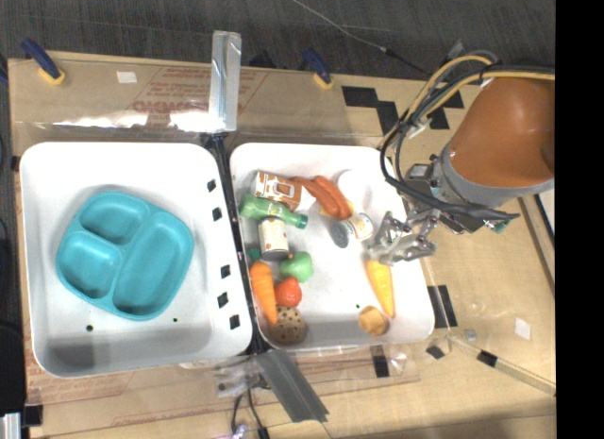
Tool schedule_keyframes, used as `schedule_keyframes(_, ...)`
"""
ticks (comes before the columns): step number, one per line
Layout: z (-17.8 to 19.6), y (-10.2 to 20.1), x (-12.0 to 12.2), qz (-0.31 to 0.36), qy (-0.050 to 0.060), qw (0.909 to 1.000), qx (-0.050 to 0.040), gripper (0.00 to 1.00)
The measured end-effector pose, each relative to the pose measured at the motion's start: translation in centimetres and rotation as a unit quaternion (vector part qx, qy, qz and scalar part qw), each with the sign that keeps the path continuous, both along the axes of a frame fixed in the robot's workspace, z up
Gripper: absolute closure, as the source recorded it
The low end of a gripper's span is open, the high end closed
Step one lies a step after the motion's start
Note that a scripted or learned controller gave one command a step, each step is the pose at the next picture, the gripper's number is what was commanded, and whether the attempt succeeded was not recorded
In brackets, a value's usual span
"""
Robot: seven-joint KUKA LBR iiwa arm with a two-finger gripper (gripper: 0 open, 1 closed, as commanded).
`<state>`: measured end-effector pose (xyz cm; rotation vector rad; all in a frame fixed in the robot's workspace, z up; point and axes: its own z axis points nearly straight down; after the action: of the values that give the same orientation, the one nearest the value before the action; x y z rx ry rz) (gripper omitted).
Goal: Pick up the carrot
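Fingers (401, 242), whose opening I cannot tell, hang at the right bin's (415, 310) right wall above a yellow-orange piece (380, 286), while the carrot (263, 293) lies by the left wall, so a descent here risks taking the wrong thing.

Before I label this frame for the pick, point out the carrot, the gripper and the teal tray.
carrot (263, 294): camera view, middle of its orange body.
gripper (400, 242): camera view, midway between its fingertips.
teal tray (125, 253): camera view, ridge between compartments.
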<state>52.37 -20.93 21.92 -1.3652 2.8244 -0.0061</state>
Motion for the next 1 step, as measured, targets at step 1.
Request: schedule_keyframes(1,-12.78,1.14,-2.80,0.271,0.004,0.9626,0.0011,1.00)
